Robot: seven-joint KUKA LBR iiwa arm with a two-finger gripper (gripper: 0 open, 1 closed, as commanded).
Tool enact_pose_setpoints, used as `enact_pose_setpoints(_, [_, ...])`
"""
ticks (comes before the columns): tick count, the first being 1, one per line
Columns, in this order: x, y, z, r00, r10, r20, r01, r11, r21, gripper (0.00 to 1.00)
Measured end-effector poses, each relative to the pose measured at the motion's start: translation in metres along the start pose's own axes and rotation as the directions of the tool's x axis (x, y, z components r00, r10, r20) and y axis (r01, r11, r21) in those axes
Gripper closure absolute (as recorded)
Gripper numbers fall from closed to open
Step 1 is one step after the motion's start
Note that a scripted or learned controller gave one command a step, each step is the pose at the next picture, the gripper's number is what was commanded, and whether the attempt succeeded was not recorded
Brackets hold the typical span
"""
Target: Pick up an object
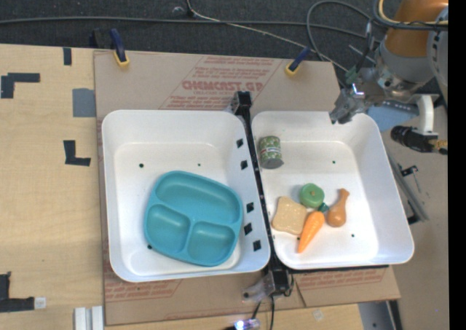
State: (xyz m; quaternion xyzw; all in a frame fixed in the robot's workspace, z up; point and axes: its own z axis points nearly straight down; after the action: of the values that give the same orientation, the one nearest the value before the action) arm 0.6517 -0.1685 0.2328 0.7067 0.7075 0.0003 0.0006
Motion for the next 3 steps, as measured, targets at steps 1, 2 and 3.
enact_pose_setpoints(1, [0.050, 0.001, 0.010, 1.000, -0.004, -0.002, 0.004, 1.000, 0.003, 1.00])
enact_pose_setpoints(2, [0.107, -0.007, 0.020, 1.000, -0.005, -0.002, 0.005, 1.000, 0.004, 1.00])
enact_pose_setpoints(3, [0.168, -0.014, 0.011, 1.000, -0.006, -0.003, 0.006, 1.000, 0.003, 1.00])
